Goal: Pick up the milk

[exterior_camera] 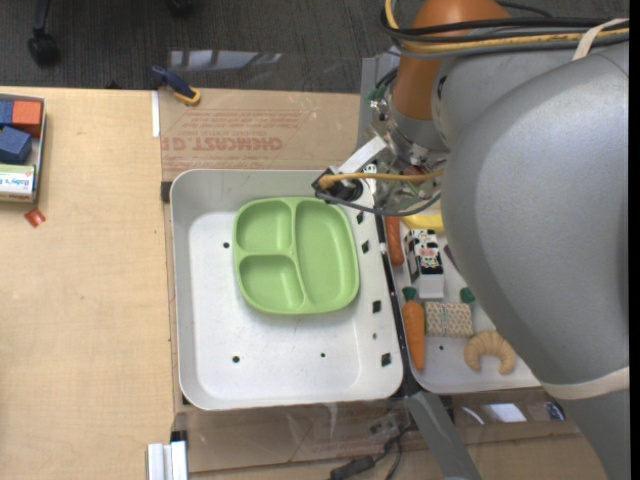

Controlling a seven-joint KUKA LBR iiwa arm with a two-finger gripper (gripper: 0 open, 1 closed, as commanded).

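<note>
One milk carton (pixel 428 258), one carrot (pixel 413 333) and one croissant (pixel 490 351) near it, one green plate (pixel 297 256) to its left, arm (pixel 540 188) bent over it, gripper (pixel 400 180) opening impossible to tell.

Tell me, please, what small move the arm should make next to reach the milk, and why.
Probably shift the wrist toward the near side of the bench until it is over the milk carton. The carton lies in the right bin, near the carrot, while the wrist sits above the bin's far end, not over the carton.
</note>
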